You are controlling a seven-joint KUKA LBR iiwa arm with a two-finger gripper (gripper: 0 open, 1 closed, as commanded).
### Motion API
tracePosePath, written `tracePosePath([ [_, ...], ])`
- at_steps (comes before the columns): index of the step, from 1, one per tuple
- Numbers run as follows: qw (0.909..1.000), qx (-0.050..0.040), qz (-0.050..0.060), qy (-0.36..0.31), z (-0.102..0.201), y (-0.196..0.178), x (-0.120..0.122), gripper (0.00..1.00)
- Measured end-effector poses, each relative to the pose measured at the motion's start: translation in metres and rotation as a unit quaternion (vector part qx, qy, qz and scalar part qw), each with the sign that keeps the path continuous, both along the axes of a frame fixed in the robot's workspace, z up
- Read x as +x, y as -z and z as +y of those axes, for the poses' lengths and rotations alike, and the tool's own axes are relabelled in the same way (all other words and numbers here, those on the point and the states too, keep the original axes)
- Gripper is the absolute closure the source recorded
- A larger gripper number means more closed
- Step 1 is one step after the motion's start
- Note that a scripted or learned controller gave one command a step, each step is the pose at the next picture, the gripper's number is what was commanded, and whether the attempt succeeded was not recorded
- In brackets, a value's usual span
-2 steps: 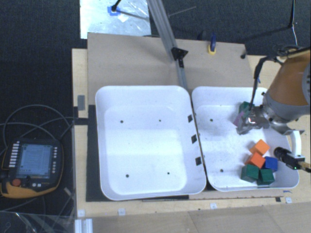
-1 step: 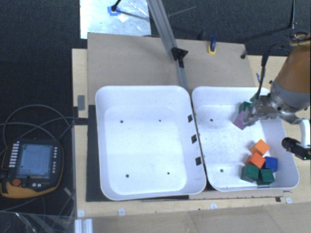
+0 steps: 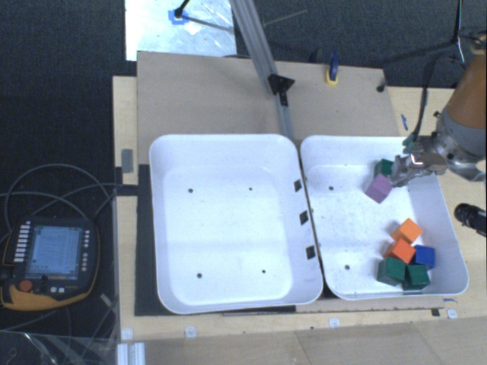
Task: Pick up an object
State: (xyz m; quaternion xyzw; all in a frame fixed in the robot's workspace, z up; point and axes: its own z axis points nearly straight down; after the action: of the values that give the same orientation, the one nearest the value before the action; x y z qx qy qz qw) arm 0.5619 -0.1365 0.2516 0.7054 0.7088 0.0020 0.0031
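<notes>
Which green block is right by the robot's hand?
The dark green block near the top of the right bin, beside the purple block, next to the hand. The other green blocks sit far off in the bottom corner pile.

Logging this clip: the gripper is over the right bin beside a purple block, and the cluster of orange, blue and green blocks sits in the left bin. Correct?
Not quite. The camera view shows the block cluster in the right bin, near its front right corner, not the left bin. The gripper is beside the purple block, as stated.
</notes>
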Motion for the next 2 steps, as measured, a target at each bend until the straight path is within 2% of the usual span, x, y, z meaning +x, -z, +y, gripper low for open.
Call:
tracePosePath([
  [1, 1.0, 0.0017, 0.002, -0.004, 0.06, -0.003, 0.007, 1.0],
  [2, 1.0, 0.0017, 0.003, -0.003, 0.105, 0.001, 0.011, 1.0],
])
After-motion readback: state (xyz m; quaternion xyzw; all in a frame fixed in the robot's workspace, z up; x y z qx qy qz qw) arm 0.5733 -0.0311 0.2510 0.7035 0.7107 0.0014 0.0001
